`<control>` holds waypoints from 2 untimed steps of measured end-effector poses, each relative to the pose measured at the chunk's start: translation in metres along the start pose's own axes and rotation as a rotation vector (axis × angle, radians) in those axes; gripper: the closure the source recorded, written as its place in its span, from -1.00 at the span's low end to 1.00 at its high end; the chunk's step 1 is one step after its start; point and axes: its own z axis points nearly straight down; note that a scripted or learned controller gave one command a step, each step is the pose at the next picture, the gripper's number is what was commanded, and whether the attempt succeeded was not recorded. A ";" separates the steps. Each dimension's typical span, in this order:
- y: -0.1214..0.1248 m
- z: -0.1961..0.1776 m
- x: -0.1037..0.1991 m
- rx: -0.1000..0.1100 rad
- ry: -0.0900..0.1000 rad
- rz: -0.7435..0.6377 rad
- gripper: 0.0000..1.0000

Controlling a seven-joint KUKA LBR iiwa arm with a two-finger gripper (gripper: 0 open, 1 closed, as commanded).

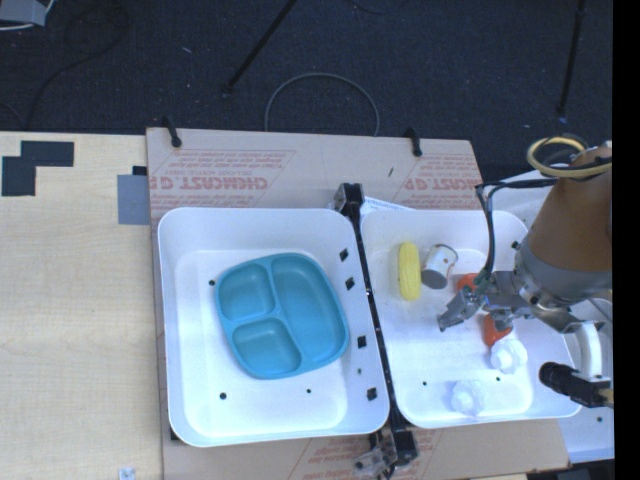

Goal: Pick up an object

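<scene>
The arm [575, 238] reaches in from the right over the right-hand bin [400, 388], its grey wrist ending in the jaws [462, 311], which hang low over the bin's middle. One dark finger [452, 315] juts toward the left and down, but the other is lost against the wrist and the clutter, so I cannot tell how far open the jaws are, nor whether anything sits between them. An orange object [494, 328] lies just beside the wrist, partly hidden by it; whether it touches the jaws is unclear. Up and to the left of the jaws lies a yellow corn cob [408, 271], lengthwise along the bin, and just beside it on the right a small white cup [438, 265] lies tipped on its side, its opening facing down-left. Two white crumpled lumps sit lower in the same bin, one [507, 356] near the orange object, the other [467, 398] near the front wall. The left-hand bin [190, 268] holds a blue divided plate [282, 314], lying flat and well apart from the jaws. Both bins rest on cardboard [300, 168] over the bench [70, 318].
</scene>
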 end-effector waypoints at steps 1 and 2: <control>0.002 -0.004 0.000 -0.009 -0.001 -0.001 -1.00; 0.001 0.051 0.011 -0.002 0.002 -0.002 -1.00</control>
